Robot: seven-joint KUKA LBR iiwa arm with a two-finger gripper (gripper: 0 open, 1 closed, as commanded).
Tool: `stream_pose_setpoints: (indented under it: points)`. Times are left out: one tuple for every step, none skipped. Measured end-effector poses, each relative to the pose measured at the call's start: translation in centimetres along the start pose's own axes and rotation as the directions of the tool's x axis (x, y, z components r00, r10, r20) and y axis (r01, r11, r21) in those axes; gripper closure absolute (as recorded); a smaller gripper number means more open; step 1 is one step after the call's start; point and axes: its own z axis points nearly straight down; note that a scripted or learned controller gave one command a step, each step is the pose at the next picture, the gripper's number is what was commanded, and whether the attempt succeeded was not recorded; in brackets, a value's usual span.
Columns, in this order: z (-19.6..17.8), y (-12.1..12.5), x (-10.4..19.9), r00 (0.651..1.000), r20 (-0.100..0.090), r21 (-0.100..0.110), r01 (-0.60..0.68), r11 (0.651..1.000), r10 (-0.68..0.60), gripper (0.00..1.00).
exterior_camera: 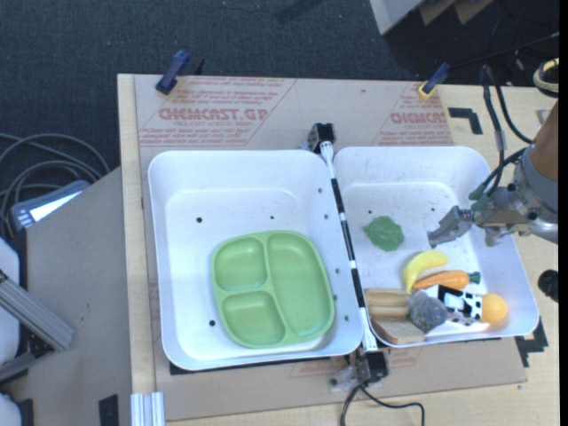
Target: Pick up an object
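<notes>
Pincer (446, 229) over right bin (404, 169), seemingly empty.

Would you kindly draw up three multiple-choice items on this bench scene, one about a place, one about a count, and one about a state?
1. Where does the light green divided plastic plate lie?
A. in the left white bin
B. in the right white bin
C. on the bare bench

2. How many compartments does that plate have?
A. two
B. three
C. five

3. How does the grey two-finger gripper stand to the flat dark green leaf-shaped toy?
A. it has lifted the toy above the bin
B. it presses the toy onto the plate
C. it is beside the toy, apart from it

Answers:
1. A, the plate rests within the left white bin.
2. B, two upper sections and one lower show.
3. C, white floor of the right white bin shows between them.
</notes>
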Motion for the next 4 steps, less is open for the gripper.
stream_pose_setpoints:
  points:
    - [9.5,4.0,-1.0,1.000,0.000,0.003,-0.001,1.000,0.001,0.00]
    - [18.5,2.0,1.0,1.000,0.000,0.000,-0.001,1.000,0.001,0.00]
    - [14.1,10.8,-0.1,1.000,0.001,-0.003,0.000,1.000,0.000,0.00]
    - [17.7,3.0,0.7,1.000,0.009,-0.026,0.001,1.000,0.000,0.00]
